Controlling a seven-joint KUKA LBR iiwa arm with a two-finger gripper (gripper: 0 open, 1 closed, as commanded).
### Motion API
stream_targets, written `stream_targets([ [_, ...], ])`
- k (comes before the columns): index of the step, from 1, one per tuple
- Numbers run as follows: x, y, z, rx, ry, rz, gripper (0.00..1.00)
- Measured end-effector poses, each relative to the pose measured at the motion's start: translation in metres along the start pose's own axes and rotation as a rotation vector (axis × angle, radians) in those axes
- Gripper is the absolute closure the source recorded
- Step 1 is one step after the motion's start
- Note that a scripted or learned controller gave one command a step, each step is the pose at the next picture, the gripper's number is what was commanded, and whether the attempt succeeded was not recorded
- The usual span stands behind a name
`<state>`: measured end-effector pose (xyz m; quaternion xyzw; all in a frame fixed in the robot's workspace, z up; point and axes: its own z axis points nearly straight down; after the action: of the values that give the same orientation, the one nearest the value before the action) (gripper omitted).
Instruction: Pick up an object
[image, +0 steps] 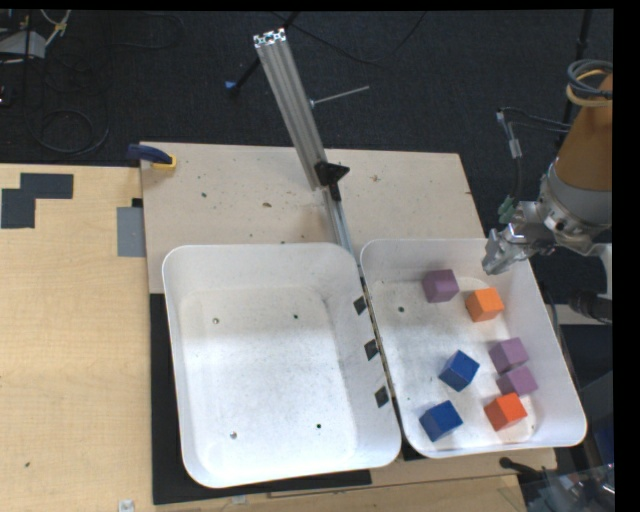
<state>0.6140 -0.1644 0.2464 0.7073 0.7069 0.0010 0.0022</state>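
Seven cubes sit in the right bin (560, 420); hand (497, 256) hovers above its rim, grip unclear; next, descend onto one.

The scene is evenly and brightly lit from above. The left white bin (270, 370) is washed out by glare across its floor. Short, soft shadows are cast beside the cubes. Fine detail is softened throughout, and the dark floor surroundings are underexposed.

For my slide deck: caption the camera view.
Gripper poised over the right bin's far rim, near seven small blocks; left bin alongside.
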Motion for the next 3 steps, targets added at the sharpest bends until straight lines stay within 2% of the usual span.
stream_targets([
  [1,-0.001,0.000,-0.022,0.006,0.002,-0.003,1.00],
  [3,0.105,-0.003,-0.015,0.009,0.004,-0.005,1.00],
])
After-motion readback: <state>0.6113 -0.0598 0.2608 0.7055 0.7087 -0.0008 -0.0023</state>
